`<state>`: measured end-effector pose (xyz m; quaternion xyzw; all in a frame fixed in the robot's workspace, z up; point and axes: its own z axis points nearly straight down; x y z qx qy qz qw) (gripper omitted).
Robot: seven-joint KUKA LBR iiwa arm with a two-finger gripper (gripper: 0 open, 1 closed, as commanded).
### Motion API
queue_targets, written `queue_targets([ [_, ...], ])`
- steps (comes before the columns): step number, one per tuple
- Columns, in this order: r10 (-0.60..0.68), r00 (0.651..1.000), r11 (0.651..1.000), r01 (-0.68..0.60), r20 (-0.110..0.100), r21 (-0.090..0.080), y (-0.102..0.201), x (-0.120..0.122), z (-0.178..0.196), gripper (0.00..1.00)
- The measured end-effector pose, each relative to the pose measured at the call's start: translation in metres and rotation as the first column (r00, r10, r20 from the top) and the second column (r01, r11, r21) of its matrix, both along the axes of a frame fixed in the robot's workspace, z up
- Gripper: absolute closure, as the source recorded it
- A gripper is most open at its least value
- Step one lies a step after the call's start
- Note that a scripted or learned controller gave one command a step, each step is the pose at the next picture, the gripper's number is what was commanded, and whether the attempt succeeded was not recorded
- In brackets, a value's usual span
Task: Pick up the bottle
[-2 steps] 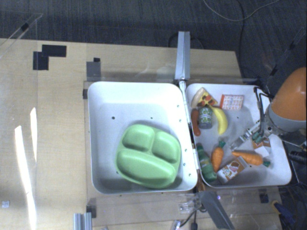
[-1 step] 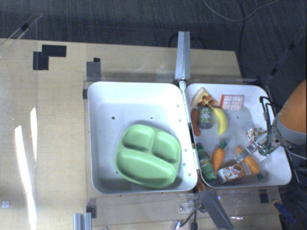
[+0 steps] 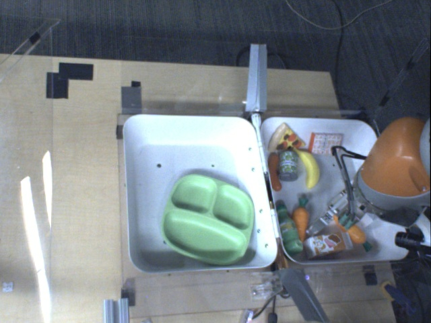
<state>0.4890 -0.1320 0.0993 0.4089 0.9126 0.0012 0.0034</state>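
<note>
The green bottle [image 3: 289, 229] lies along the right bin's [image 3: 357, 128] left wall, crowded by a carrot [image 3: 301, 219] and carton [image 3: 326, 245]. The pincer [image 3: 341, 210] hovers nearby; its opening can't be judged. It may snag neighbours instead.

End effector [image 3: 341, 210] fingers indistinct; arm [image 3: 397, 167] cut off right.

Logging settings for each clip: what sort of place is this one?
Probably a robotics lab bench: two shallow white plastic bins side by side on a pale wooden bench, toy food such as a yellow plastic banana, and loose cable on dark carpet.
</note>
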Motion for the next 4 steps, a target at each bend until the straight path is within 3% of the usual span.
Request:
queue_targets([
  [1, 0.19, 0.982, 0.982, -0.19, 0.007, -0.004, 0.007, 0.14, -0.01, 0.0],
  [2, 0.236, 0.972, 0.972, -0.236, 0.003, -0.005, -0.07, 0.133, 0.046, 0.0],
  [3, 0.303, 0.953, 0.953, -0.303, 0.0, -0.003, -0.057, 0.073, -0.004, 0.0],
  [4, 0.317, 0.948, 0.948, -0.317, 0.004, -0.004, -0.072, 0.126, -0.01, 0.0],
])
